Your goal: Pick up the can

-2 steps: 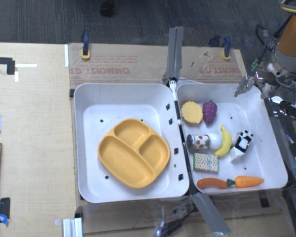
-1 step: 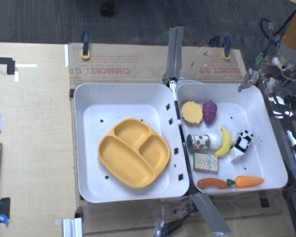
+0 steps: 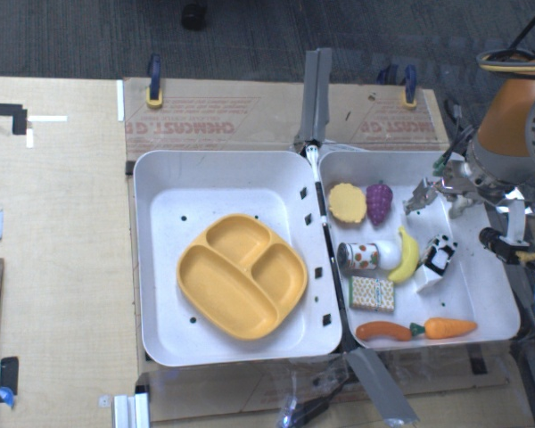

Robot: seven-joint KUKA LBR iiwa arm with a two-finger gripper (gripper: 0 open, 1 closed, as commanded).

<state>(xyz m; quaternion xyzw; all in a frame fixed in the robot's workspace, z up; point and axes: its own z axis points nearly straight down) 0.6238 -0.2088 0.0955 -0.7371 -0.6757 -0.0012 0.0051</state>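
carrots (image 3: pixel 416 330) lay front of can | can (image 3: pixel 358 256) on its side, left of banana (image 3: pixel 405 256) | hand (image 3: pixel 439 193) beyond banana, grip state could not be told

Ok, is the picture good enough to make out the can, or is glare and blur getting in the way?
Camera view: even light, soft shadows; the can lies on its side beside the banana, sharp enough to place, its label unreadable. Mild glare on the right bin wall; the hand is small and cluttered.

A yellow divided plate (image 3: pixel 242 276) fills the left bin (image 3: pixel 152 239). In the right bin (image 3: pixel 481 279), a banana (image 3: pixel 406 257) lies at 12 o'clock from two carrots (image 3: pixel 416 330).
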